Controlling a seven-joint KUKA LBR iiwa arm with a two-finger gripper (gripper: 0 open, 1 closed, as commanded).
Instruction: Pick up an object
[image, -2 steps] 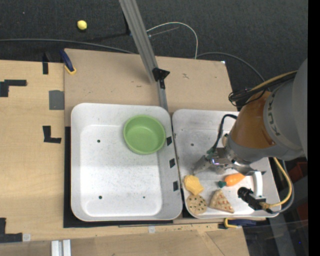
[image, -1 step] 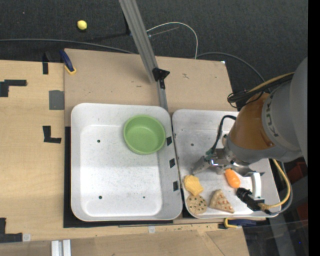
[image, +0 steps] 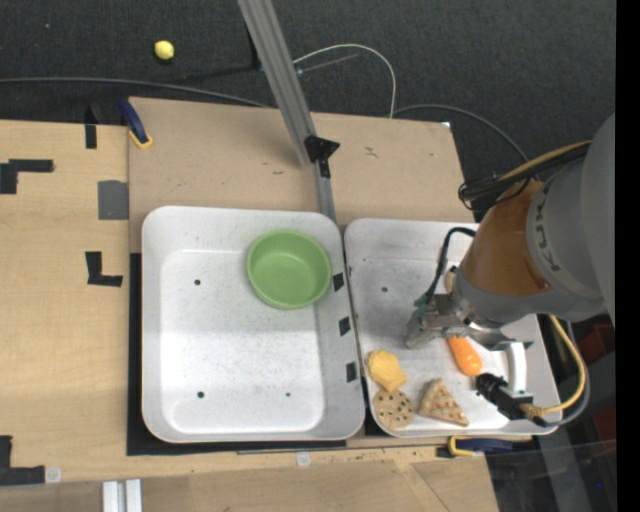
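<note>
In the camera view, the arm (image: 530, 250) reaches in from three o'clock and hangs its pincer (image: 428, 325) low over the right bin (image: 400, 245), near the bin's middle; its dark parts blur together, so I cannot tell whether it stands wide or narrow, and nothing shows between its tips. The things to pick lie at the bin's five to six o'clock side: an orange carrot-like piece (image: 463, 354) just beside the pincer at its four o'clock, a yellow chunk (image: 387, 369) at its seven o'clock, and below these a round cookie (image: 393, 407) touching a pizza-like wedge (image: 441, 402). The carrot piece looks the nearest target; a good try would centre over it, turn across its short width, and come down clear of the bin wall. The left bin (image: 190, 330) holds a green bowl (image: 289, 268) at its one o'clock corner. Both bins sit on a brown worktop (image: 220, 150) with black tape marks at nine o'clock; dark floor, cables and a small yellow ball (image: 164, 49) lie at twelve.
</note>
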